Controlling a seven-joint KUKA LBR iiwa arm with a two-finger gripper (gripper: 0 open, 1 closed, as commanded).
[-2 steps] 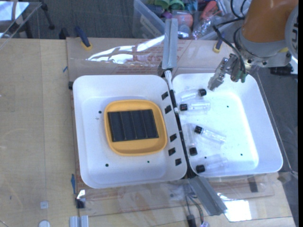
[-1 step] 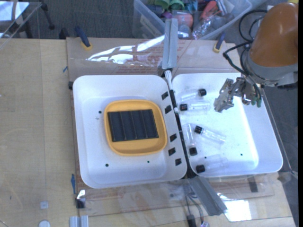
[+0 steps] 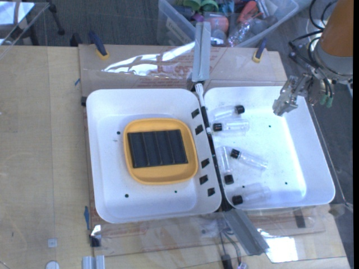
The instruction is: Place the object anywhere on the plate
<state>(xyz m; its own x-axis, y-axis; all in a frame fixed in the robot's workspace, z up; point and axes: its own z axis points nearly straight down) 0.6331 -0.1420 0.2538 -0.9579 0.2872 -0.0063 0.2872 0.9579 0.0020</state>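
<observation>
Two white bins sit side by side on the desk (image 3: 39, 150). The left bin (image 3: 106, 195) holds one yellow plate (image 3: 160, 175) with a dark ribbed centre. The right bin (image 3: 314, 167) holds five clear vials (image 3: 249, 160) with black caps, scattered toward nine o'clock. The claw (image 3: 283, 106) hovers at two o'clock of that bin; whether it's apart, I cannot tell.

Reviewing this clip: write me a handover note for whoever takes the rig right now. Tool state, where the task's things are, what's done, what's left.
Tool: hovering over the right bin's upper right area, nothing seen between its fingers; open or shut is unclear.
Plate: yellow with a dark ribbed centre, in the left bin, nothing on it.
Objects: five clear vials with black caps lie scattered in the right bin's left half.
Done: nothing placed.
Left: pick up one vial, carry it across the divider, set it on the plate.
</observation>
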